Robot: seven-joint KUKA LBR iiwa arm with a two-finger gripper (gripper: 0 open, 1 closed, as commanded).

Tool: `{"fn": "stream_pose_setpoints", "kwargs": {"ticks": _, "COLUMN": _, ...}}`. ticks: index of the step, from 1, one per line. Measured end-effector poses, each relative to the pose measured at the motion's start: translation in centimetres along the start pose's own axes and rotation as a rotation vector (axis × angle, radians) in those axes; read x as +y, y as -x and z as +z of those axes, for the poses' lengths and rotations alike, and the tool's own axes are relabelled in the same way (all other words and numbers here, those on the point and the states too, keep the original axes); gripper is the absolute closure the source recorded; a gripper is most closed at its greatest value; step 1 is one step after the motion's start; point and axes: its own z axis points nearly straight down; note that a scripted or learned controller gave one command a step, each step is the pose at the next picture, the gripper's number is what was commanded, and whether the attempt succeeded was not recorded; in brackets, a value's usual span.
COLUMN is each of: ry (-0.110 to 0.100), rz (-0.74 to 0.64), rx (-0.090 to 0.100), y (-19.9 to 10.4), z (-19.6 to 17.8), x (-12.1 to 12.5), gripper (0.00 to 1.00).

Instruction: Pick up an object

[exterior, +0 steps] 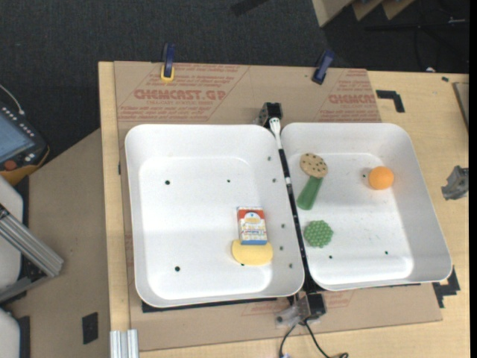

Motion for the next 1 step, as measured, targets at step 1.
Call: {"fn": "stream_pose_setpoints", "kwargs": {"ticks": 1, "ry": -0.006, "rz": 0.001, "rx": 0.003, "y": -0.04, "z": 1.7, "x": -0.06, "gripper": 1.0}}
